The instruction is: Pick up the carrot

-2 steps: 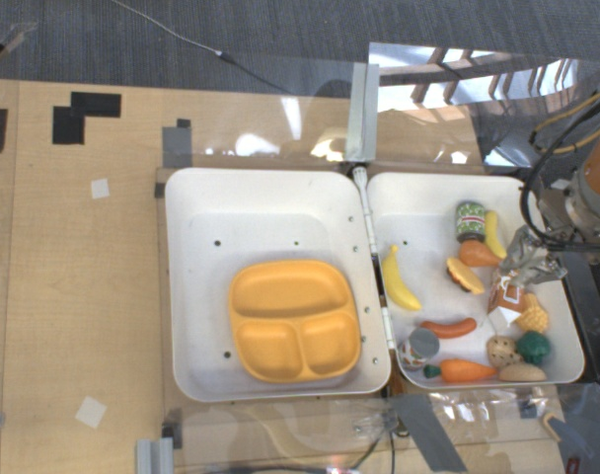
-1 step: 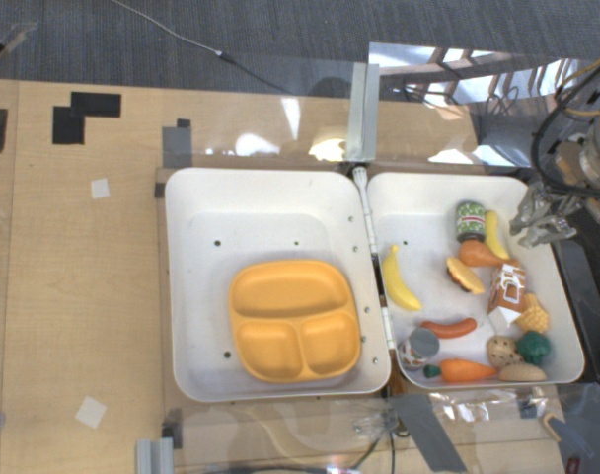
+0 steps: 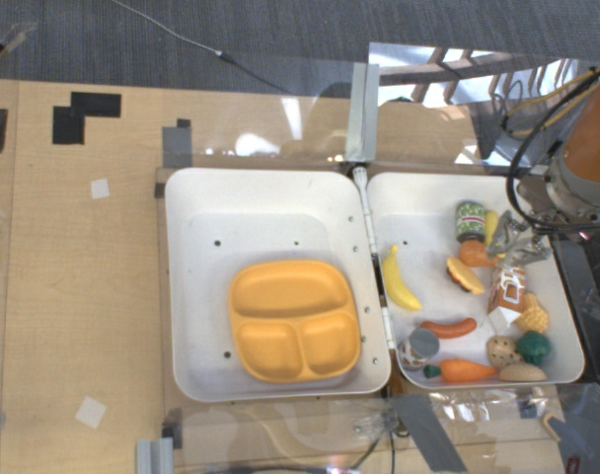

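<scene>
Carrot (image 3: 467, 370) lies flat at the near edge of the right bin (image 3: 418, 205), long axis running left-right, green top pointing toward the bin's near-left corner. Just left of it, a small grey round piece (image 3: 420, 344). Just behind it, a red sausage (image 3: 448, 328), also lying lengthwise. To its right, near the bin's near-right corner: a speckled tan lump (image 3: 501, 349), a dark green piece (image 3: 533, 346) and a beige piece (image 3: 522, 371), crowded together.

Farther back in the same bin: banana (image 3: 398, 280) along the left wall, a small carton (image 3: 507, 289), a green can (image 3: 470, 220) toward the far side.

Gripper (image 3: 514, 240) is low over the far-right part of the right bin, beside the can and above an orange item (image 3: 473, 255); well apart from the carrot. Cannot tell how wide it stands or whether it has anything in it.

Left bin (image 3: 196, 225) carries a yellow divided tray (image 3: 293, 317), set toward its near-right corner. Both bins sit on the wooden worktop (image 3: 73, 294).
</scene>
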